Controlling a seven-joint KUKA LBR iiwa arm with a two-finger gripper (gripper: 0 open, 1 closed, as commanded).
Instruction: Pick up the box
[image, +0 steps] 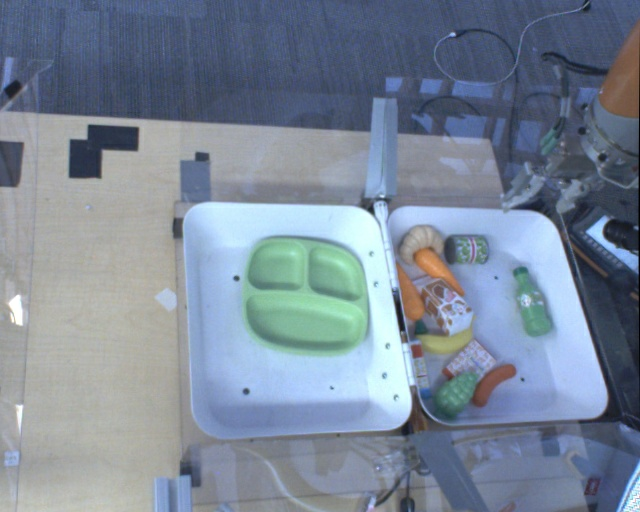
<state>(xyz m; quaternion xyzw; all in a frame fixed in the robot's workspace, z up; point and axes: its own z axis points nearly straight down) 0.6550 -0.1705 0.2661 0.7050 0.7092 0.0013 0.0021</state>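
A small carton box with a brown and white print lies in the left half of the right bin, among toy foods. A flatter red and white box lies just in front of it. My gripper hangs over the back rim of the right bin, well behind and to the right of both boxes. Its fingers stand open with nothing between them.
Around the boxes lie a carrot, a bread roll, a can, a banana, a sausage and a green fruit. A green bottle lies further right. The left bin holds a green divided plate.
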